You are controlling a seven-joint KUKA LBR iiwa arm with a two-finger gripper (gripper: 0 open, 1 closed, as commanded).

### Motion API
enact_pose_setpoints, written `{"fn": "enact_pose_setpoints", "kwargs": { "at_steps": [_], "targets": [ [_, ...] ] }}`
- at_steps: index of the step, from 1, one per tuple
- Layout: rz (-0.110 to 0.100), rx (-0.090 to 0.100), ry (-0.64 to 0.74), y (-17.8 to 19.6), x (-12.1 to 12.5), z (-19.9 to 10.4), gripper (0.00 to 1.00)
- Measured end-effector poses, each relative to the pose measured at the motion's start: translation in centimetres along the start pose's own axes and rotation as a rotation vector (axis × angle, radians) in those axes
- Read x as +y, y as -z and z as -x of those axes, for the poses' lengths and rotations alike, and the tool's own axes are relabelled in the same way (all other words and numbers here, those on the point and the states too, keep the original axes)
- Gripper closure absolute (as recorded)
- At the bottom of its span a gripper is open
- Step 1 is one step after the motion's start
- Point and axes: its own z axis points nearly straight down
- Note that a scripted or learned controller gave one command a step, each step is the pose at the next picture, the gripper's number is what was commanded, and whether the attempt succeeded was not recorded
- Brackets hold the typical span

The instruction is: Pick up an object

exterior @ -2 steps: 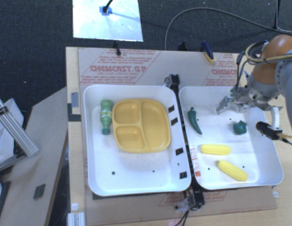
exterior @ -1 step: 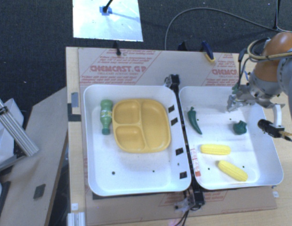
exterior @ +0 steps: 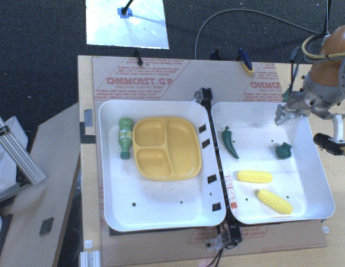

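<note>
Camera view: the tool (exterior: 285,114) hovers at the right bin's (exterior: 323,193) one o'clock corner, holding nothing; its spread I cannot tell. A dark green lump (exterior: 283,150) lies just below it, at six o'clock, probably its target.

Dark carpet floor (exterior: 39,32), wooden bench (exterior: 61,149), shiny metal sheet (exterior: 127,15), aluminium rail (exterior: 16,154)
</note>
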Motion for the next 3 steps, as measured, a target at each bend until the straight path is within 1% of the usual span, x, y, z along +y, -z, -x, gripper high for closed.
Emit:
{"fn": "enact_pose_setpoints", "kwargs": {
  "at_steps": [1, 2, 3],
  "targets": [
    [0.004, -0.001, 0.001, 6.6, 0.4, -0.2, 1.0],
    [0.003, -0.001, 0.001, 11.8, 0.6, -0.2, 1.0],
    [-0.004, 0.002, 0.002, 11.4, -2.1, -5.3, 1.0]
  ]
}}
